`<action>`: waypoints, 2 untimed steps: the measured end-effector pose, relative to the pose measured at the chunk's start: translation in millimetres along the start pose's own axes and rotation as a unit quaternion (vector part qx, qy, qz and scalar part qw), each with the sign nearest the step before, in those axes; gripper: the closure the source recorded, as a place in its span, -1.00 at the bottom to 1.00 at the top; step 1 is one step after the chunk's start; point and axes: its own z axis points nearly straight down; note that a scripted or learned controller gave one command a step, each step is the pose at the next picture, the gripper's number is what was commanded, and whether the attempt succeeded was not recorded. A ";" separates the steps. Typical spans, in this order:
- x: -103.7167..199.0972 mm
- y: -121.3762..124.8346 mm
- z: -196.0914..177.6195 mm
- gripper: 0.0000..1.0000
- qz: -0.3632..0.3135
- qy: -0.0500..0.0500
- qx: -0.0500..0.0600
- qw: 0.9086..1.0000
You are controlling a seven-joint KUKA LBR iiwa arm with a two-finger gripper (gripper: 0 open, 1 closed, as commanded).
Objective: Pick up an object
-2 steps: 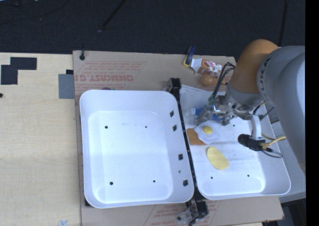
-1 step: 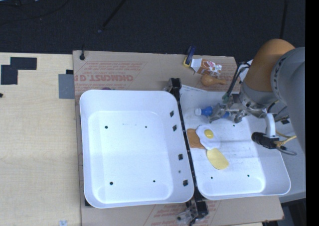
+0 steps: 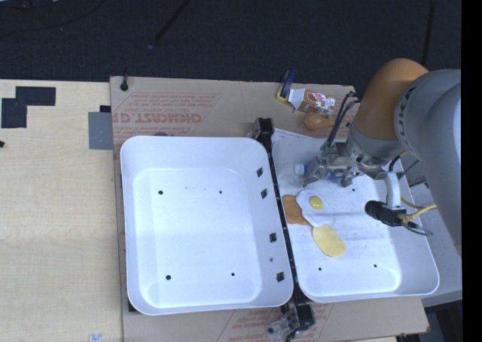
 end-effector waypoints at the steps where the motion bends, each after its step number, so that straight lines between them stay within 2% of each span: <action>1: -16.2 0.4 -0.6 -1.00 0.001 -0.001 -0.001 1.000; 2: -52.4 0.3 -0.8 -1.00 0.001 -0.002 -0.001 1.000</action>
